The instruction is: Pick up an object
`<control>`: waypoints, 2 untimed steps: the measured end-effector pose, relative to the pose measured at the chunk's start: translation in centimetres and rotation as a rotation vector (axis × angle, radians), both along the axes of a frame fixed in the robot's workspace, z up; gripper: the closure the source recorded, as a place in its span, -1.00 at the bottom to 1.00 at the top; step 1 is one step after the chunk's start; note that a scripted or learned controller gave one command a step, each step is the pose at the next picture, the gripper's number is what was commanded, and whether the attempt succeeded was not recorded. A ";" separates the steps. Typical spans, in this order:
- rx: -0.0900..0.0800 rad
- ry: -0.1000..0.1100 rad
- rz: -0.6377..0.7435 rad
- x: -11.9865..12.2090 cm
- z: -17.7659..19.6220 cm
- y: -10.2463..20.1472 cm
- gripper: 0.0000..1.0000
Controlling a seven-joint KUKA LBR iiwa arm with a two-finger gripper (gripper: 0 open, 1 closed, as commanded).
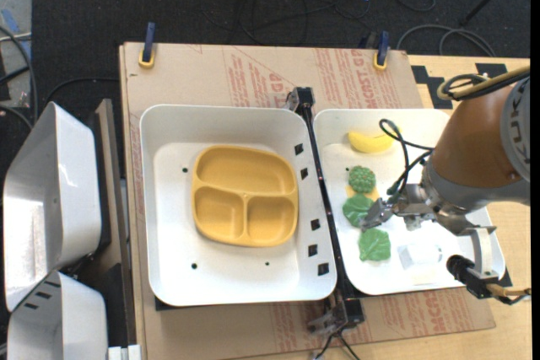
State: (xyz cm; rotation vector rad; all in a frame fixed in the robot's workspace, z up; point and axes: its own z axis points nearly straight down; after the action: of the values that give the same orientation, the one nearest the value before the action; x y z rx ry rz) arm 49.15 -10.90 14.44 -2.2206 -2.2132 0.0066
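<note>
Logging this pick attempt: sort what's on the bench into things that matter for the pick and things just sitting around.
For the pick:
gripper
green pieces and in the right bin
yellow banana in the same bin

Just lying about:
yellow divided tray in the left bin
blue clamps on the cardboard

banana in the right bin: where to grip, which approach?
Probably from above, across the middle of the banana. It lies flat, long axis roughly left-right in the view, so fingers should close across its narrow width. It sits apart from the green pieces, near the bin's far wall, so keep clearance on that side.
</note>
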 end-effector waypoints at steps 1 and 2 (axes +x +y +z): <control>0.000 -0.001 0.000 -0.1 -5.4 0.1 -1.00; -0.001 -0.007 -0.003 0.0 -4.1 0.0 1.00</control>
State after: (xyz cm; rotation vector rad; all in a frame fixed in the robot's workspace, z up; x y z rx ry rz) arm 49.18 -10.85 10.37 -2.2272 -2.2138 0.0000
